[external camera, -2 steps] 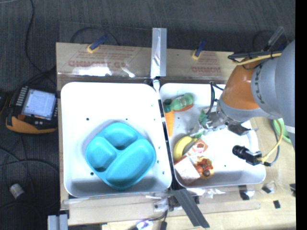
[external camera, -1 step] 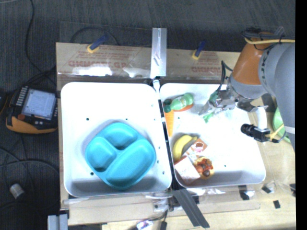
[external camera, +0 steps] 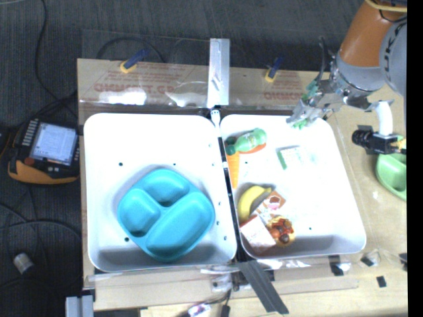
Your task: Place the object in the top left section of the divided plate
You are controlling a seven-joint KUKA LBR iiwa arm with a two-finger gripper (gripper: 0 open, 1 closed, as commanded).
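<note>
A grey arm [external camera: 370, 45] with an orange band reaches in from the right, its pincer [external camera: 305, 116] poised over the far edge of the right bin [external camera: 330, 197]; whether the pincer is wide or narrow cannot be told, and nothing is seen between its tips.

Two shallow white bins sit side by side on a pale table [external camera: 370, 197]. The left bin [external camera: 106, 170] holds a blue divided plate [external camera: 166, 211], turned at an angle, with no item in any section. The right bin carries the loose goods: a carrot [external camera: 246, 141] with a green top lies at its far left corner, a banana [external camera: 250, 201] rests lower down near the dividing wall, and a crumpled snack packet [external camera: 271, 227] lies just beside the banana, touching it. A small green tag [external camera: 291, 156] lies flat near the bin's middle, apart from the rest.

Behind the bins, a brown board [external camera: 158, 81] under clear sheeting is held by blue and yellow clips [external camera: 134, 61], and a metal post [external camera: 219, 71] stands at the join between the bins. A green bowl [external camera: 393, 170] sits on the table at the far right edge. Dark carpet [external camera: 39, 32] surrounds the table, crossed by cables; a handheld controller [external camera: 49, 147] with a lit screen lies on the floor to the left.
</note>
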